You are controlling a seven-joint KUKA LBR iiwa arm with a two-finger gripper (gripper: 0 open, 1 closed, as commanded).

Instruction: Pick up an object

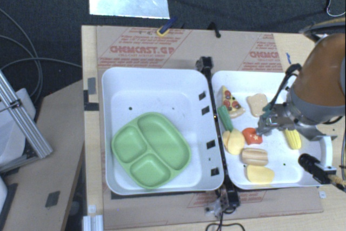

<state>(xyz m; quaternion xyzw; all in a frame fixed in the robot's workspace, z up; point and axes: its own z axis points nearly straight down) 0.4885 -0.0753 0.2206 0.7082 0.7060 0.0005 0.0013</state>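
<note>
My claw [263, 128] low in right bin [270, 79], tips at red toy tomato [252, 136]; cannot tell how wide it stands or whether anything held. Tomato between yellow potato-like piece [235, 142] and corn cob [293, 139]. Likely light, hard plastic, smooth, slippery: pinch across widest middle.
</note>
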